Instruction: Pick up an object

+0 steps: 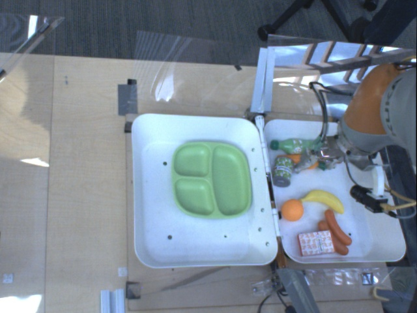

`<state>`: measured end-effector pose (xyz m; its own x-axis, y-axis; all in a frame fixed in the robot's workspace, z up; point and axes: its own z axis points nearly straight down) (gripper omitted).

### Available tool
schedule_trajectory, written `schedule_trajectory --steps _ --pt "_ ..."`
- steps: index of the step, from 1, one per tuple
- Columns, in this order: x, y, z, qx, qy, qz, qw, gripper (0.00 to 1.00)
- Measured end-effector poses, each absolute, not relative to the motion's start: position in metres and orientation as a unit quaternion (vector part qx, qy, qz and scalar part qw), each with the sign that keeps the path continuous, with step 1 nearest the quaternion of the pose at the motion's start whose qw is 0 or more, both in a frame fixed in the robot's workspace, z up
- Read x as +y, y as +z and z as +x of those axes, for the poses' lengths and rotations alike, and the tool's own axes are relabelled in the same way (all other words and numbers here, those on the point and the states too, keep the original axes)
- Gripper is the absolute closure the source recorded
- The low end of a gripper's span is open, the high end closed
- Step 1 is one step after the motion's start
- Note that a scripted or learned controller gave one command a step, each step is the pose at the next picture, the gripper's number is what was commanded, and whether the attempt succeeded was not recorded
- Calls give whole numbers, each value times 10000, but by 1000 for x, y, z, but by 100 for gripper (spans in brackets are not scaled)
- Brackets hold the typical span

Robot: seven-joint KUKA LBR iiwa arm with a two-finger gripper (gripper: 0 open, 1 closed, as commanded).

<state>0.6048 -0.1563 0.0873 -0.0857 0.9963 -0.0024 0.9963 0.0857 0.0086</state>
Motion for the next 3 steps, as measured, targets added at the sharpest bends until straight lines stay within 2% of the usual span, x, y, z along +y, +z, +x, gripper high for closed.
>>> schedule_trajectory --steps 1,2,3 --pt "-156 100 607 7385 39 6741 77 100" --pt "-156 100 607 7386 38 6741 75 0" --pt "-143 85 643 7296 -249 6829 -267 0"
